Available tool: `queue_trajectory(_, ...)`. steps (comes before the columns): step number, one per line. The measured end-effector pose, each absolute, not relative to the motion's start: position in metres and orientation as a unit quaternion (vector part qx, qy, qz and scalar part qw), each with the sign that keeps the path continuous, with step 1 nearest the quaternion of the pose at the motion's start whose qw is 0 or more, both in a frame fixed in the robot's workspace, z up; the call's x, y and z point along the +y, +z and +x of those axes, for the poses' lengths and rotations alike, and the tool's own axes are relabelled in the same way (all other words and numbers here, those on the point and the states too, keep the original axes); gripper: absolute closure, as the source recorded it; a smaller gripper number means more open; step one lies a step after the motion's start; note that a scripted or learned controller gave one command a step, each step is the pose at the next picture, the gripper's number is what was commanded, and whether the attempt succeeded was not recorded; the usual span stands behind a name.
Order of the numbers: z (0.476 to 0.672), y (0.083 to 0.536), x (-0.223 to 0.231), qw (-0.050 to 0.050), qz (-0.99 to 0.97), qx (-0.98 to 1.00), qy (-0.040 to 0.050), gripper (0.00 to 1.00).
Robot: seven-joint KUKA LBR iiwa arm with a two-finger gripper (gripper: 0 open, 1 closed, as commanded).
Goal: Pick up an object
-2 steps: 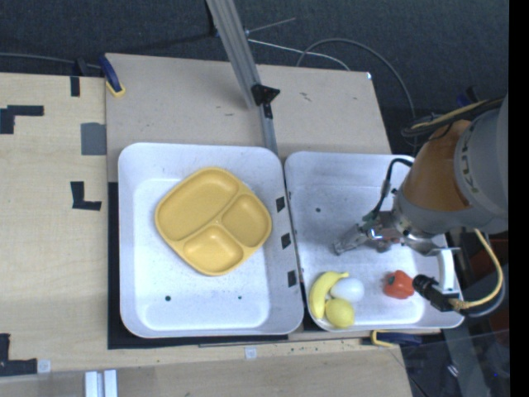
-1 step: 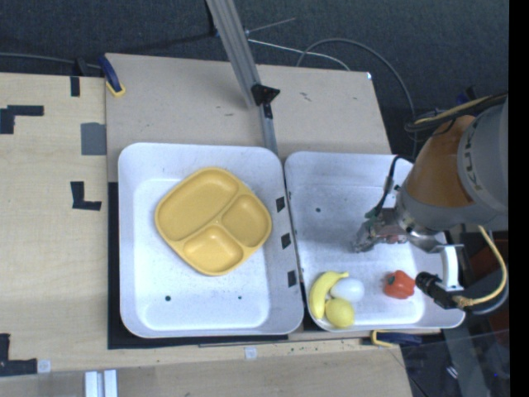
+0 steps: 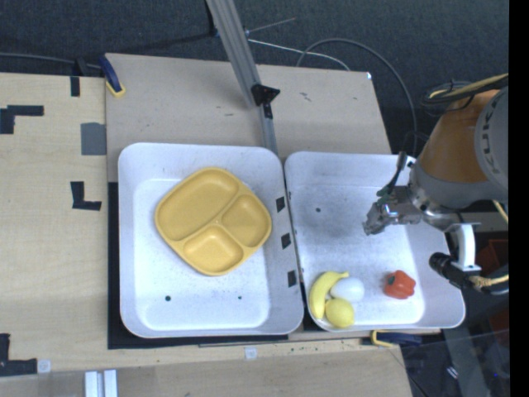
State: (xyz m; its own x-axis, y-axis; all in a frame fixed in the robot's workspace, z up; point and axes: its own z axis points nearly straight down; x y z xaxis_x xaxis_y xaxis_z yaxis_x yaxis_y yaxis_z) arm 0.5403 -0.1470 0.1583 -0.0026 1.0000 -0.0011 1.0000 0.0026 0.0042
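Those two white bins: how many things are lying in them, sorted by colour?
Yellow: 3, the divided plate, the banana, the lemon
White: 1, the egg
Red: 1, the pepper
Total: 5

A pale wooden worktop [image 3: 50, 246] carries two shallow white bins side by side, touching along their inner edges; the left bin [image 3: 136, 304] sits near the middle, the right bin [image 3: 347, 176] just beside it; black tape marks [image 3: 83, 195] dot the worktop's left part.
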Motion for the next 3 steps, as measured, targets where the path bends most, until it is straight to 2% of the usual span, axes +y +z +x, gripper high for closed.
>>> queue_trajectory(1,0.532,0.215,-0.149,0.002,0.707,0.708,0.0011,1.00)
queue_trajectory(2,0.540,0.260,-0.148,0.002,0.706,0.708,0.0008,1.00)
queue_trajectory(3,0.554,0.262,-0.101,-0.001,0.705,0.709,0.0003,1.00)
